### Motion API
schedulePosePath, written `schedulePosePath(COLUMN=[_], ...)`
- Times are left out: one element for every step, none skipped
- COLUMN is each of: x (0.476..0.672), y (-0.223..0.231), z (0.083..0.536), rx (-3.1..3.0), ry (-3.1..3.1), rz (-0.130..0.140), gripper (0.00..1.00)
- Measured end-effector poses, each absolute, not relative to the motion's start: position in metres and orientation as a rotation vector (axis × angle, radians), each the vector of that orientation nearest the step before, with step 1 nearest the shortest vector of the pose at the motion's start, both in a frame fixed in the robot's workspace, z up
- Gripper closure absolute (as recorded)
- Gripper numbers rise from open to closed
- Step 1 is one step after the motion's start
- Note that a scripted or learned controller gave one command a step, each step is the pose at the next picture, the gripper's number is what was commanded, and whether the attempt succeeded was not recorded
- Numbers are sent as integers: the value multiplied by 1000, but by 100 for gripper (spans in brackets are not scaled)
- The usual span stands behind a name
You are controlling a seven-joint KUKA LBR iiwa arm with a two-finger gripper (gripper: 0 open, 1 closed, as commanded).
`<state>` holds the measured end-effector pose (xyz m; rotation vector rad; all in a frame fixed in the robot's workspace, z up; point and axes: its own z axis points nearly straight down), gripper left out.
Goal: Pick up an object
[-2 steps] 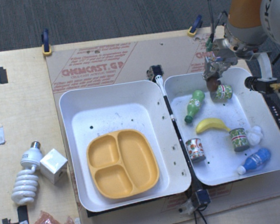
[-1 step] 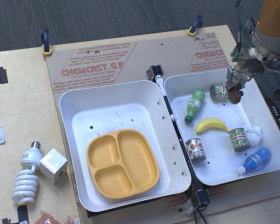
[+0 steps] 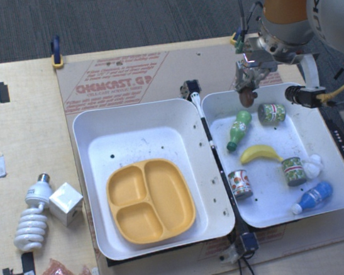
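My gripper (image 3: 248,93) hangs above the right bin's (image 3: 339,196) far rim, fingers closed on a small brown object (image 3: 247,97), just beyond the green bottle (image 3: 238,129). I'd lift straight, slowly, keeping squeeze steady.

Two white bins (image 3: 89,132), one yellow divided plate (image 3: 149,200), three small cans (image 3: 240,184), one banana (image 3: 260,153), one green bottle (image 3: 239,129), one blue bottle (image 3: 314,197), one spiral light bulb (image 3: 33,213).

A pale wooden bench (image 3: 20,142) stands on dark grey carpet (image 3: 141,8).
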<state>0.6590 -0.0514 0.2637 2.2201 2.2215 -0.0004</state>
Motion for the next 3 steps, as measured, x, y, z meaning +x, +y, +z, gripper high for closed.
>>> schedulePosePath(x=[659,635,659], y=[-96,-147,-85], z=[282,278,258], rx=[2220,2221,2219], ry=[2219,2220,2223], rz=[-1,-2,-1], gripper=[100,100,100])
